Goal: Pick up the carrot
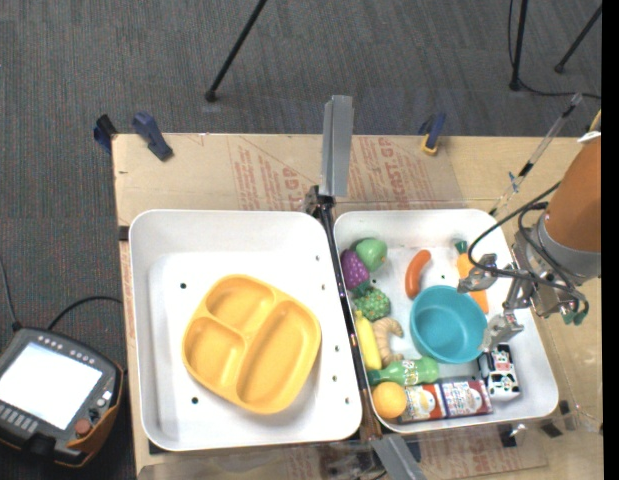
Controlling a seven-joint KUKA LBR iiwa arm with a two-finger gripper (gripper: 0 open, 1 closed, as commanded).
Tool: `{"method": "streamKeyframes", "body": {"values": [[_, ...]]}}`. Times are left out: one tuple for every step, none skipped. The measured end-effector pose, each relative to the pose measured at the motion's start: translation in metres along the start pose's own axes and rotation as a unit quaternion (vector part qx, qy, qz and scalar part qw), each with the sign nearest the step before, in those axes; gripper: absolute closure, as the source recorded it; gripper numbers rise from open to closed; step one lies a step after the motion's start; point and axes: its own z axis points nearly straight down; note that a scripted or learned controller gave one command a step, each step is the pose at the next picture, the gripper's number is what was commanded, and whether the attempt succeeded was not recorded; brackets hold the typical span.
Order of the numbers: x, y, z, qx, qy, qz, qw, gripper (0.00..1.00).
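Note:
The carrot (470,268), orange with a small green top, lies in the right bin (444,220) near its far right side, just past the rim of a teal bowl (447,324). My gripper (495,299) hovers over the bin's right side, reaching in from the right. Its fingers stand apart: the upper fingertip (484,271) is right at the carrot and partly covers it, while the lower one sits by the bowl's right edge. I see nothing held between them.
The right bin is crowded: a red-orange pepper (417,272), purple grapes (353,267), a green fruit (371,252), broccoli (374,304), a banana (368,342), an orange (389,399) and small cartons (459,399). A yellow divided plate (252,342) lies in the left bin (159,268).

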Motion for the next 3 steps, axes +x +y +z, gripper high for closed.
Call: {"method": "streamKeyframes", "body": {"values": [[-0.037, 0.004, 0.081, 0.0, -0.002, 0.039, 0.9992, 0.0], [-0.082, -0.021, 0.08, 0.001, -0.002, -0.06, 0.9982, 0.0], [-0.053, -0.013, 0.081, 0.0, 0.0, 0.06, 0.9982, 0.0]]}}
